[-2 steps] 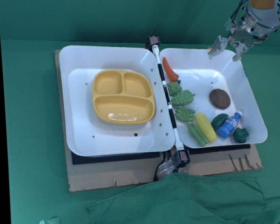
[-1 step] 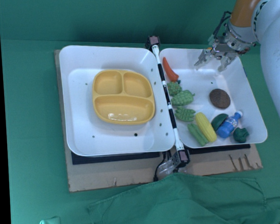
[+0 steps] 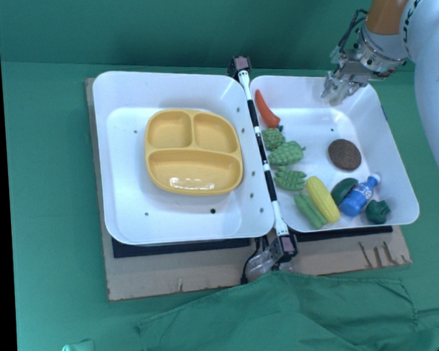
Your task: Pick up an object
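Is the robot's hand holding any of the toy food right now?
No. The gripper hangs over the right bin's far corner with nothing between its jaws.

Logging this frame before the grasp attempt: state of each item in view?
gripper: above the right bin's far edge, holding nothing visible
yellow tray: flat in left bin, compartments bare
carrot: lying by the divider
brown disc: flat, apart from the others
corn: lying beside the green pod
blue bottle: on its side
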Available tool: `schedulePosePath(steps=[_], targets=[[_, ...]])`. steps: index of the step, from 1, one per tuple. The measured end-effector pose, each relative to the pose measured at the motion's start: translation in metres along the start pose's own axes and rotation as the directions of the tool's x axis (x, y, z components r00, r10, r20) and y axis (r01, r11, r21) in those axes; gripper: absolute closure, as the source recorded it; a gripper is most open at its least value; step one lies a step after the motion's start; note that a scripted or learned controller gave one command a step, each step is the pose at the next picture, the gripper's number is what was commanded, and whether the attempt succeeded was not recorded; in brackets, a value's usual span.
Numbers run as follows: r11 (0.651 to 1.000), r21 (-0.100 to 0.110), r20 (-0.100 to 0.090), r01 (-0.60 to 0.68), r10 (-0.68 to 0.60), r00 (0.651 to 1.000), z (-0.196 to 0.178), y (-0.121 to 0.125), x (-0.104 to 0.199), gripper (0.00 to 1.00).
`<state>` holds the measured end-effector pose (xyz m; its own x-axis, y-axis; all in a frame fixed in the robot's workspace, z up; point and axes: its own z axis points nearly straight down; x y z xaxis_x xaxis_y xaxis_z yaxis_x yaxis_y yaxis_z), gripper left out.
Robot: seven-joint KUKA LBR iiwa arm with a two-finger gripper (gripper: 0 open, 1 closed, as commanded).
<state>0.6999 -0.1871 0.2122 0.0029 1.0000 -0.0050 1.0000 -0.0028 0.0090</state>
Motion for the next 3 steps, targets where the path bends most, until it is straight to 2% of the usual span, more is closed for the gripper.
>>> schedulePosePath(steps=[1,2,3], targets=[[1.0,0.002,0.001,-0.001,0.001,1.0,0.001,0.0,0.0,0.0],[1.0,0.002,0.001,-0.001,0.001,1.0,0.001,0.0,0.0,0.0],[1.0,0.0,-0.001,-0.001,0.001,1.0,-0.035,-0.016,-0.001,0.0]])
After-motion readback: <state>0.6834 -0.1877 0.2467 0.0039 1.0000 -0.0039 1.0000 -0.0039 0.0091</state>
